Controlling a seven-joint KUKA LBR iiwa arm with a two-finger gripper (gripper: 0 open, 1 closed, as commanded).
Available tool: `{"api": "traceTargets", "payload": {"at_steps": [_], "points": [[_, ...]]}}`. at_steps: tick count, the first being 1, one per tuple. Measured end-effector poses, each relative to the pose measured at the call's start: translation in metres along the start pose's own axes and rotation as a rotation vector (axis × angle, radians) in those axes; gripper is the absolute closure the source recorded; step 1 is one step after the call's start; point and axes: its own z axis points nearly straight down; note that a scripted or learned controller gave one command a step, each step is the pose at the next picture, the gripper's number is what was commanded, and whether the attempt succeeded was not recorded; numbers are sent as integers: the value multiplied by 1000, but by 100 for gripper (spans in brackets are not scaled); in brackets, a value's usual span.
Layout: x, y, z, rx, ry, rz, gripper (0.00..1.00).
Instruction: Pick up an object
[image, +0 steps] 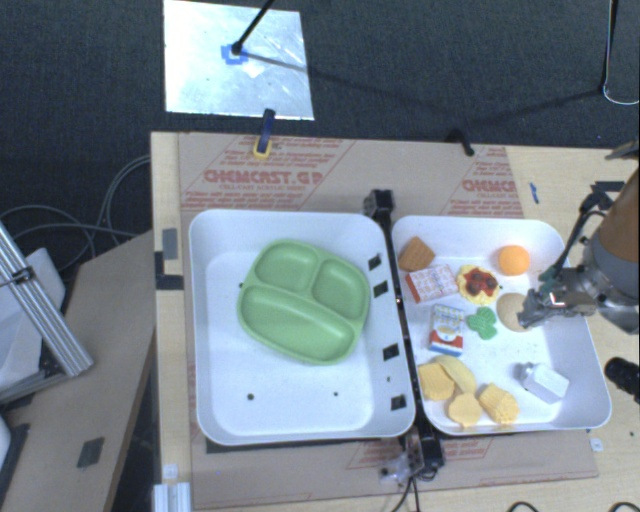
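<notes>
The right bin (575, 345) holds several toy foods: an orange ball (513, 259), a brown bread piece (416, 253), a red-and-white packet (431, 284), a red-and-yellow item (479, 284), a green piece (484, 323), a blue-and-white packet (447, 329), several yellow pieces (465, 390), a tan disc (510, 311) and a white block (541, 380). My gripper (535, 304) hangs over the bin's right half, just beside the tan disc. Nothing shows between its fingers.
The left bin (215, 370) holds a green divided plate (303, 299). A black divider with clips (392, 300) runs between the bins. Cardboard lies under both. A metal sheet (238, 60) sits at the far edge and a metal frame (40, 310) at left.
</notes>
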Motion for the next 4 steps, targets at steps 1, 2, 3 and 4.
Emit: {"api": "traceTargets", "payload": {"at_steps": [1,2,3,4], "points": [[62,13,5,2,4,-5,100],[116,11,2,4,4,-6,100],[150,31,10,2,2,-2,100],[146,24,-9,2,2,0,100]]}}
